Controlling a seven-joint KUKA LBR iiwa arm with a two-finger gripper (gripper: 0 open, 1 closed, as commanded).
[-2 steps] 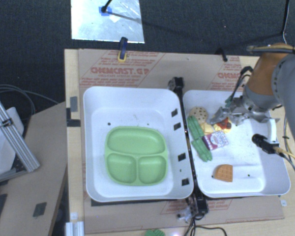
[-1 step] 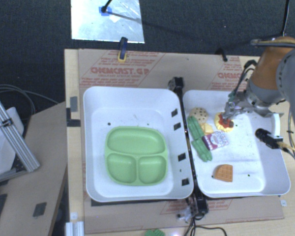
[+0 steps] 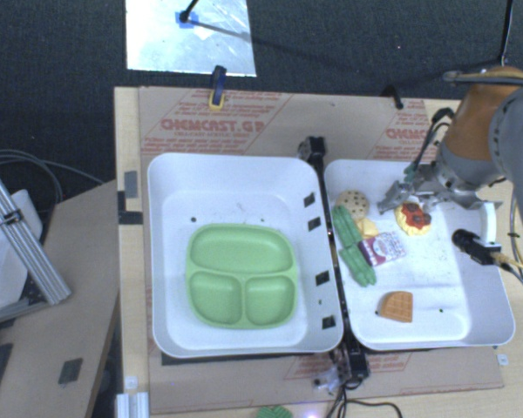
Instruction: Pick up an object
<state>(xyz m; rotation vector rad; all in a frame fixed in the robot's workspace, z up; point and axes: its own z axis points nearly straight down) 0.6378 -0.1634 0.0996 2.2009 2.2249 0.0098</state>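
Two-finger gripper (image 3: 407, 200), fingers spread open, poised directly over the red-and-yellow toy food piece (image 3: 414, 219) in the right shallow white bin (image 3: 488, 316).

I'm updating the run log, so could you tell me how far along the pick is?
Done: the arm has reached into the right bin, and its gripper is low over the red and yellow toy. In hand: nothing visibly lifted; the toy lies on the bin floor. Left: grasp and raise it. The waffle and cookie lie untouched.
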